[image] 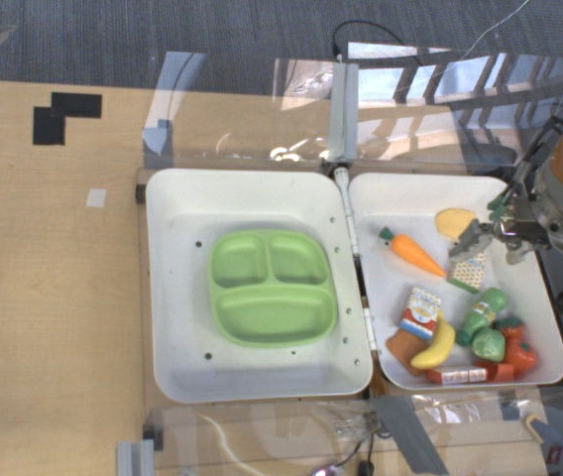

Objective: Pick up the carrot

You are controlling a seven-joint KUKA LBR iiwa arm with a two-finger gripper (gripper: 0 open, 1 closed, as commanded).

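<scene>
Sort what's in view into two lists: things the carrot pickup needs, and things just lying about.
Needed for the job:
carrot
gripper
right bin

Just lying about:
green plate
left bin
banana
yellow disc
milk carton

1. Left bin [163,296] on the bench [54,296] holds a green divided plate [272,288], lying flat near its centre.
2. Right bin [366,201] holds the carrot [413,253], lying free in the upper left area, green top pointing to the divider.
3. End effector [485,234] hangs over the right bin, right of the carrot, not touching it.
4. A banana [435,346], a small carton [420,315] and red and green toy items cluster at the lower edge.
</scene>
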